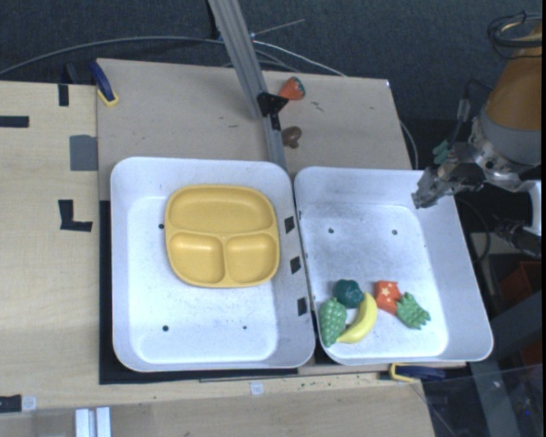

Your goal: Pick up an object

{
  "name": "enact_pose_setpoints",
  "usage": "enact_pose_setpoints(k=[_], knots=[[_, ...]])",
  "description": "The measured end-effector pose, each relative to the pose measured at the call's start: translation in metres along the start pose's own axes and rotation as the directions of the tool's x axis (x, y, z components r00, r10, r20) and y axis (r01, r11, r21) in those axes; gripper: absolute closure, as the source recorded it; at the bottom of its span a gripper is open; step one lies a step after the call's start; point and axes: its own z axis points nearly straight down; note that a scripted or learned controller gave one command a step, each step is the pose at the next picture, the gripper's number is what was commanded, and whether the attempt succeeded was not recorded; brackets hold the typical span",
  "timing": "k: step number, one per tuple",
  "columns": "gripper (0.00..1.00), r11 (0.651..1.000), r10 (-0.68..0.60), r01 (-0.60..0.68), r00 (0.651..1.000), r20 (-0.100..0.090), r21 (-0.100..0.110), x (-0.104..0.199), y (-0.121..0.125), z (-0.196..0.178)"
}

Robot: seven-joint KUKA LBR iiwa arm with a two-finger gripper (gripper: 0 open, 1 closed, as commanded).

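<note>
In the right bin (382,198) several small toy foods lie near the front edge: a yellow banana (361,321), a dark green broccoli-like piece (348,292), a light green bumpy piece (332,320), a red-orange piece (387,293) and a green leafy piece (412,312). My gripper (428,192) hangs at the right bin's far right rim, well behind the toys and apart from them. Nothing shows between its fingers.
The left bin (136,335) holds a yellow divided plate (223,233) in its far half. A grey slanted pole (241,48) with a clamp rises behind the bins. A small orange object (293,87) and a brown one (291,137) lie on the bench behind.
</note>
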Motion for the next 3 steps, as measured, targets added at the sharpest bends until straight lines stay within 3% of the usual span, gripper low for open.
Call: enact_pose_setpoints(k=[3], knots=[[1.0, 1.0, -0.004, 0.004, 1.0, -0.003, 0.008, 0.149, 0.004, 0.017]])
